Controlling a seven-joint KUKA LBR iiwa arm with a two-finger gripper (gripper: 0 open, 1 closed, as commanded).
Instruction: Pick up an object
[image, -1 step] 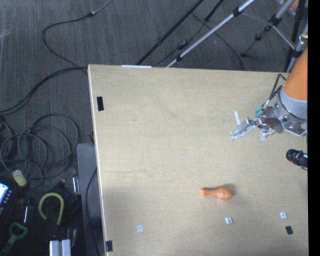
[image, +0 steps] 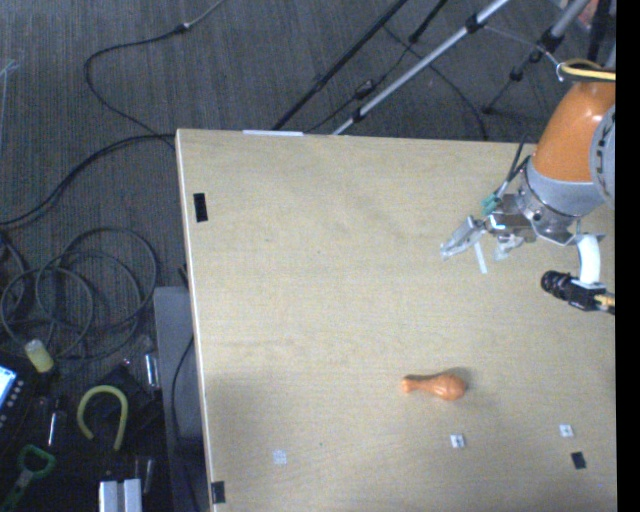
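Orange pear-shaped object (image: 436, 385) lies on bench (image: 300, 300).

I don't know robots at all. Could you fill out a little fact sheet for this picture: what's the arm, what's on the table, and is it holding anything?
surface: pale wooden tabletop
arm: grey with orange band, entering from the right
gripper: hovering over the table's upper right, nothing seen between its fingers
object: small orange pear-shaped toy, lying on its side
object versus gripper: apart, toy nearer the front edge
floor: dark carpet with black cables
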